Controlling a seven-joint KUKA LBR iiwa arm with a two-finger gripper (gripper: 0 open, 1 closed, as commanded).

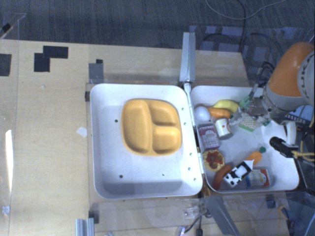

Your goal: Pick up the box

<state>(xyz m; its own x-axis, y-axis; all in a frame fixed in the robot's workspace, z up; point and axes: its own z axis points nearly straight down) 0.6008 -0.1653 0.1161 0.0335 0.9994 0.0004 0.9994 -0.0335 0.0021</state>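
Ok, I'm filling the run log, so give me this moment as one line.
phase: approach | tool: above right white bin, near yellow banana | small dark red box: flat at the bin's left wall, untouched | yellow divided tray: left bin

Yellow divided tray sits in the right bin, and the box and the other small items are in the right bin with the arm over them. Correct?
Not quite. The camera view shows the yellow divided tray in the left bin, not the right. The box is in the right bin, as stated.
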